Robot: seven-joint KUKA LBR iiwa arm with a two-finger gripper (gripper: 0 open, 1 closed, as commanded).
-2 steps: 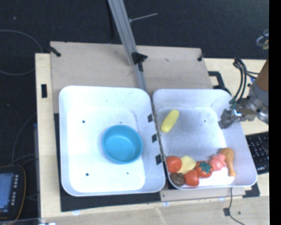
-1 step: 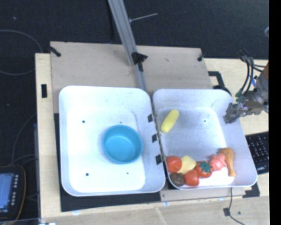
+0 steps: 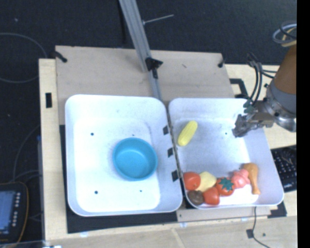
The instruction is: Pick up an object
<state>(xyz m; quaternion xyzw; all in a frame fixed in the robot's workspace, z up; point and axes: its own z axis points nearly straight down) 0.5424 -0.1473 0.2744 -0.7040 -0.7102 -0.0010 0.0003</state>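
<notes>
Yellow corn cob (image 3: 187,133), smooth and oblong, lies well left of my gripper (image 3: 241,129); my fingers' spread I cannot tell.

The two shallow white plastic bins, left (image 3: 82,138) and right (image 3: 217,112), look smooth and faintly glossy. The round blue plastic bowl (image 3: 135,158) appears matt. The pale wooden bench top (image 3: 103,71) looks dull, the far grey metal rail (image 3: 134,25) brushed.

The bench (image 3: 103,68) bears two white bins (image 3: 82,138) side by side.
</notes>
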